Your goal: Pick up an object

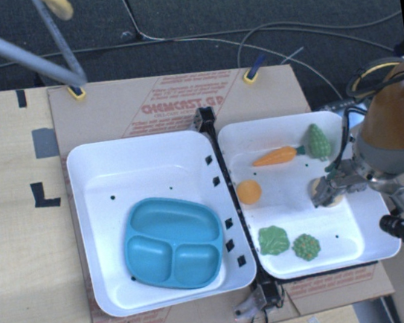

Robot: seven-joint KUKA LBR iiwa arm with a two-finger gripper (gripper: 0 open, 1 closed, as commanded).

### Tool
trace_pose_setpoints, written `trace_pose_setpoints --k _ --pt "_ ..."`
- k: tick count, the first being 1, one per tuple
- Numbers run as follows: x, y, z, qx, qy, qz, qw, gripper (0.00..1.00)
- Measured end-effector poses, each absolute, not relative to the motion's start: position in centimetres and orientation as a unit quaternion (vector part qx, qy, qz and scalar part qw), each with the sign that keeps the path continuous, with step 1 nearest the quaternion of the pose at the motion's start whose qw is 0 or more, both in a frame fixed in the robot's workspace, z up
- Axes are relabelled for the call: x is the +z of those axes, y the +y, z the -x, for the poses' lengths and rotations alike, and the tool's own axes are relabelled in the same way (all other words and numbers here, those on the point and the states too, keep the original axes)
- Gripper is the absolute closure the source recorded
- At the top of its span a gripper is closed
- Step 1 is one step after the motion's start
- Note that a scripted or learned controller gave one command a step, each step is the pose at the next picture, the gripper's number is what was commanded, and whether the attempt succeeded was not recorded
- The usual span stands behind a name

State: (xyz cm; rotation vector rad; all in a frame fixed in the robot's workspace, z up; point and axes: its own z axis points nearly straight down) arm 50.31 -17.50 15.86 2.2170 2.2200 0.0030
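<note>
The right bin holds a carrot at its back, with a green leafy piece at the carrot's right end. A small orange ball lies by the bin's left wall. Two green vegetable pieces sit near the front: one on the left, one just right of it. My gripper hangs low in the right half of this bin, right of the orange ball and below the leafy piece. I see nothing between its fingers.
The left bin holds a blue three-compartment tray. A black divider runs between the bins. The arm's orange band and grey body overhang the right bin's right edge. Cables trail over the dark floor behind the bench.
</note>
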Motion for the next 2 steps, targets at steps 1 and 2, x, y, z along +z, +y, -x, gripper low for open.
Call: trace_pose_setpoints --k 1,2 --pt "22.1 -17.5 -50.0 0.0008 0.708 -0.707 0.002 1.00" --pt "20.0 -17.5 -50.0 -0.0013 0.707 -0.707 -0.001 1.00"
